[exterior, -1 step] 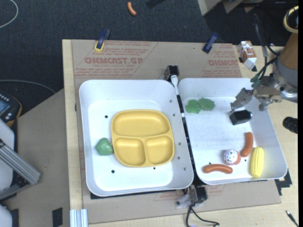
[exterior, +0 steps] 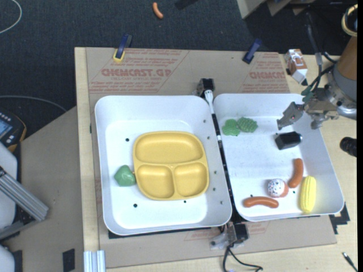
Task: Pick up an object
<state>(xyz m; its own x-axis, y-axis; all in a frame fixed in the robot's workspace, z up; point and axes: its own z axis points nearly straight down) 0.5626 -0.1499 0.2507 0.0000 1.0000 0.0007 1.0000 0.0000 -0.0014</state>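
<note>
A yellow three-compartment plastic plate (exterior: 170, 165) lies in the left white bin (exterior: 108, 118); the two-finger gripper (exterior: 302, 116), jaws spread wide, hovers above the right white bin's (exterior: 332, 177) black block (exterior: 288, 140).

Two shallow white bins sit side by side on a brown cardboard sheet (exterior: 170, 67) printed with red lettering. The left bin (exterior: 105, 152) and the right bin (exterior: 336, 180) touch along their inner edges, with a black clip (exterior: 206, 86) at the far end of that seam and another (exterior: 238, 232) at the near end. A blue-and-yellow clamp (exterior: 121, 48) and a blue clamp (exterior: 252, 51) grip the sheet's far edge. Beyond lies dark carpet (exterior: 68, 16), with a small orange piece (exterior: 157, 10) on it. A metal rail (exterior: 22, 197) lies at the near left.
</note>
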